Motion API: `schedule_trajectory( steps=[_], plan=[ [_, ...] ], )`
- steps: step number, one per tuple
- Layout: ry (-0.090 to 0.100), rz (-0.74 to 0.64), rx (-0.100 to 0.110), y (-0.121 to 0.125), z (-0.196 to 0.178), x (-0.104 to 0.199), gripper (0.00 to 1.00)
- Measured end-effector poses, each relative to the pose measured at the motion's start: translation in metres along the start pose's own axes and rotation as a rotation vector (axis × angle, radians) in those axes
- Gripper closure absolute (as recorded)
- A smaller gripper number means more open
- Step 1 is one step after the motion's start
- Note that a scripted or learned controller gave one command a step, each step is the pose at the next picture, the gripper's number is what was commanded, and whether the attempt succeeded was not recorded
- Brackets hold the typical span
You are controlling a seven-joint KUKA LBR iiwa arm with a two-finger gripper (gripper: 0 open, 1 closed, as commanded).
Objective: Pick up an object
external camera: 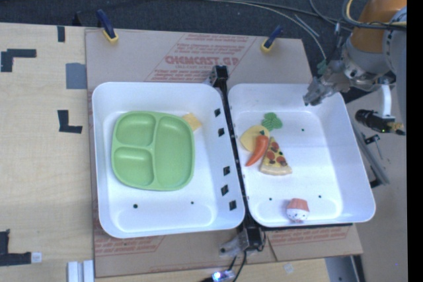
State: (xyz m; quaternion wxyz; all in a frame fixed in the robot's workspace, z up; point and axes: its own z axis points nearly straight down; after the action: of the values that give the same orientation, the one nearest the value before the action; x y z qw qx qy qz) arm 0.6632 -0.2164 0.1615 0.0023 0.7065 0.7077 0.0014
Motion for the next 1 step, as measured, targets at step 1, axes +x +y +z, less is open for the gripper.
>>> schedule_trajectory(
  steps=[1],
  plan=[
    [0.0,-0.001,0.001,0.0015,-0.0574,0.0103,1.0]
  ],
)
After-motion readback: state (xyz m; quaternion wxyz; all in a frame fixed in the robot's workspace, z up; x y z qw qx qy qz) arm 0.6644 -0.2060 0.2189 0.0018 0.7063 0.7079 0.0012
